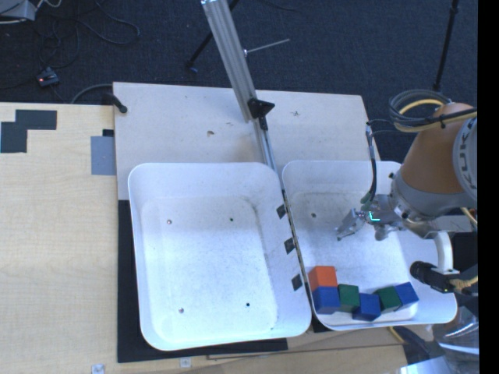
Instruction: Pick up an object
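While the grey arm with its orange band reaches in from the right, its two-finger gripper hangs over the middle of the right shallow white plastic bin. Its thin metal fingers point left and look slightly spread, with nothing between them. Well apart from the gripper, a cluster of small blocks lies along this bin's near edge: an orange cube touching a blue cube just below it, a green cube beside that, another blue block, a green block and a blue block at the right end. On the left sits the second white bin, and a slanted aluminium rail rises behind both.
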You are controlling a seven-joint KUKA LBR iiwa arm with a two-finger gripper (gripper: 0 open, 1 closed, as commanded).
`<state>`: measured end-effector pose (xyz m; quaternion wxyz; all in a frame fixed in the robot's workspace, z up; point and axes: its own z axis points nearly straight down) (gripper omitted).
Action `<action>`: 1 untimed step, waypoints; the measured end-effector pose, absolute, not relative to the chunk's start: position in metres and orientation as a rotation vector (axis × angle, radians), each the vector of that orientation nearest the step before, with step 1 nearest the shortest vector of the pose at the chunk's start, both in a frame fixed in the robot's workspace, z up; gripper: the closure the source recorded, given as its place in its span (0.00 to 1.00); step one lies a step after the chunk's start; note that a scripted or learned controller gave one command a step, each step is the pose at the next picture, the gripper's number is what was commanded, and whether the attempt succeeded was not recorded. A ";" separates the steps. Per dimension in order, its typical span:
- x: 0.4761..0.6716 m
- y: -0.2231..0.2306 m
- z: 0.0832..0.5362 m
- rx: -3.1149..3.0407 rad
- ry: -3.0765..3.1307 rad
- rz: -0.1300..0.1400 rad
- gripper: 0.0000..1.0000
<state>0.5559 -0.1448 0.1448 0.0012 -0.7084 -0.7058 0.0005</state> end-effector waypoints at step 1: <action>0.616 -0.182 0.322 -2.223 -2.231 -0.005 0.00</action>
